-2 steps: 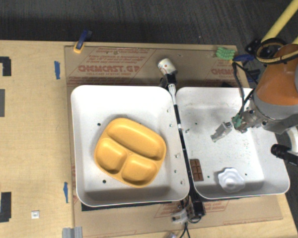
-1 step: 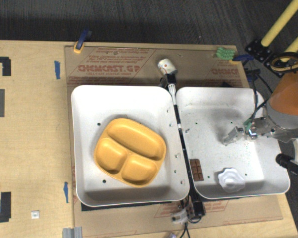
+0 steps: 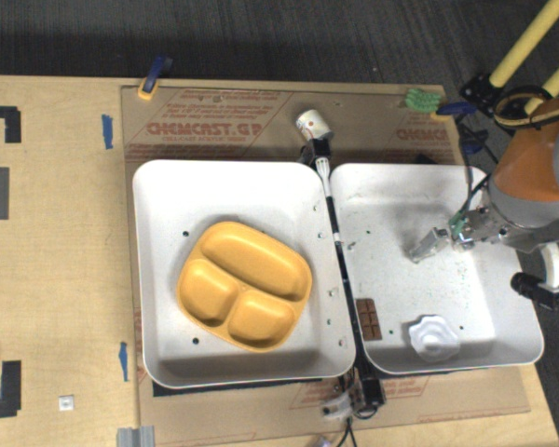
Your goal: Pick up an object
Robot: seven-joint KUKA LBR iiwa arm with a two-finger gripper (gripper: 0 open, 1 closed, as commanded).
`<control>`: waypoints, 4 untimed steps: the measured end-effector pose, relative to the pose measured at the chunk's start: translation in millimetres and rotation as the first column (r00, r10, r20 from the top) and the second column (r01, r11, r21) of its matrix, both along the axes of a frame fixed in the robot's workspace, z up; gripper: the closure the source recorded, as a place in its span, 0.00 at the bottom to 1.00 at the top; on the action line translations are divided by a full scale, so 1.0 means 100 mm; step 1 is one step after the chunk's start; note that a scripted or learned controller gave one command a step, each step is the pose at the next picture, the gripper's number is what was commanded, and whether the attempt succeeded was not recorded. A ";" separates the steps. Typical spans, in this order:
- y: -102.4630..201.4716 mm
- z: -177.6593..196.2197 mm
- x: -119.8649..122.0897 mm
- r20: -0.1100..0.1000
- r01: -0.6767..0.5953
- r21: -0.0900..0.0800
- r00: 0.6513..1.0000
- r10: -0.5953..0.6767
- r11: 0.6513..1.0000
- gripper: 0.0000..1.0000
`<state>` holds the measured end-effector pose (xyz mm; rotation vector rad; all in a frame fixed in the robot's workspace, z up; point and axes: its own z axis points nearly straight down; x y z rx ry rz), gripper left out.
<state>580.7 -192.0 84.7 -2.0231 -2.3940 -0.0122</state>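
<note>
White ridged cap (image 3: 429, 334), upright.

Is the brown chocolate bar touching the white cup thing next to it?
Apart. In the camera view, a strip of bare white bin floor shows between the chocolate bar and the white cup in the right bin.

Red print reading roughly "CHEMCAST GP" is seen on the brown board (image 3: 205, 119) behind the left bin (image 3: 158, 250); the same print near its right end is partly hidden.
</note>
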 end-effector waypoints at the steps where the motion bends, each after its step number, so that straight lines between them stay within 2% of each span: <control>1: 0.65 0.00 -1.02 -0.001 -0.019 -0.009 1.000 0.019 1.000 0.00; 2: 0.87 0.00 -1.01 0.003 0.236 -0.011 0.972 -0.236 0.972 0.00; 3: 0.88 0.10 -1.00 0.003 0.237 -0.009 0.972 -0.237 0.972 1.00; 4: 0.88 0.10 -1.00 0.003 0.237 -0.009 0.972 -0.237 0.972 0.00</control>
